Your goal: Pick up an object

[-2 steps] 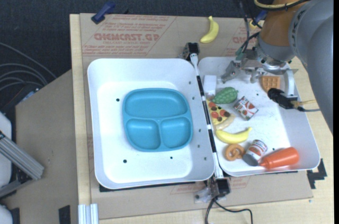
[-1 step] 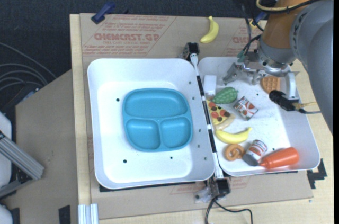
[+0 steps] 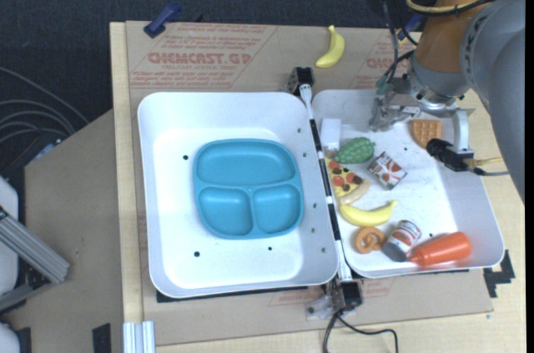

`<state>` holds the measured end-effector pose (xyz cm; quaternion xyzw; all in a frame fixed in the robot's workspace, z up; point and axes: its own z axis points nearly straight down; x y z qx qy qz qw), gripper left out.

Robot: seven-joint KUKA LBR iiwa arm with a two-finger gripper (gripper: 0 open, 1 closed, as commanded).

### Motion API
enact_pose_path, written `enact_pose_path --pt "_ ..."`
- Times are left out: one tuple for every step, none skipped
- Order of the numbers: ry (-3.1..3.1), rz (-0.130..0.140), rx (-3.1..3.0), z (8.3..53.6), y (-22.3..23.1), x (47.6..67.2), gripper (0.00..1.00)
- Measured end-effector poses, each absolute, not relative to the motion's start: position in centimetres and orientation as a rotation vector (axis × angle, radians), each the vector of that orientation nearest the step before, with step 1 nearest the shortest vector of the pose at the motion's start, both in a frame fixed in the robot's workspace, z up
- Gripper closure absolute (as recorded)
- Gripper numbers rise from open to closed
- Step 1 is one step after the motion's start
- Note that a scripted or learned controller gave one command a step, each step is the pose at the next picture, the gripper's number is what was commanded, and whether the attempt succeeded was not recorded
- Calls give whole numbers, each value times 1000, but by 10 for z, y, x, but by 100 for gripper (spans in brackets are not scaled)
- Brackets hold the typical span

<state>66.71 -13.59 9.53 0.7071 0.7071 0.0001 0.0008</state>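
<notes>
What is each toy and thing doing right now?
Blue divided plate: lying flat in the left bin.
Banana: lying in the right bin.
Second banana: lying on the bench, outside the bins.
Orange bottle: tipped on its side.
Pizza slice: lying flat.
Hand: low over the right bin's far end.

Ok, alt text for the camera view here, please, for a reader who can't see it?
The grey arm's gripper hangs over the far end of the right bin, which holds toy food including a banana and an orange bottle. The left bin holds a blue divided plate.
</notes>
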Motion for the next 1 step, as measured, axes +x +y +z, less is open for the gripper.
enact_pose_path --pt "2221 0 2221 95 -136 667 0"
